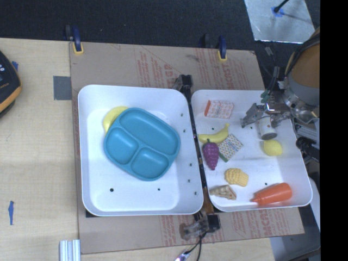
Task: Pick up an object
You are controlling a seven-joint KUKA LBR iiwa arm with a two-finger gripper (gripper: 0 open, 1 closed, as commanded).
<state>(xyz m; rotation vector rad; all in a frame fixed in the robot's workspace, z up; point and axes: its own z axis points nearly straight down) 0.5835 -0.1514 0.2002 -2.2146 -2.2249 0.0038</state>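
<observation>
The claw (265, 121) hangs over the upper right part of the right bin (247, 95), reaching in from the right side. Whether it is open or closed cannot be told from this view; no object shows between its tips. A short grey cylindrical part sits at its lower end, just above the bin floor.

Just below the claw lies a yellow lemon (272, 148), near it, though contact cannot be judged. To the left of the claw, near the bin's top wall, lies a small white and red packet (219, 109). Further left and lower, a yellow banana (214, 135) lies close to the bin's left wall, with a checked sachet (230, 147) just beside it and a purple bunch of grapes (210, 154) directly beneath it. Below these sit a yellow corn cob (236, 176) and a tan, bread-like piece (223, 192). An orange carrot (272, 194) lies along the lower right corner.

The left bin (92, 189) holds a blue sectioned plate (142, 143), tilted, partly covering a yellow item (111, 117) at its upper left.

Both bins rest on a brown cardboard sheet (157, 64) clamped to the wooden surface (32, 162).
</observation>
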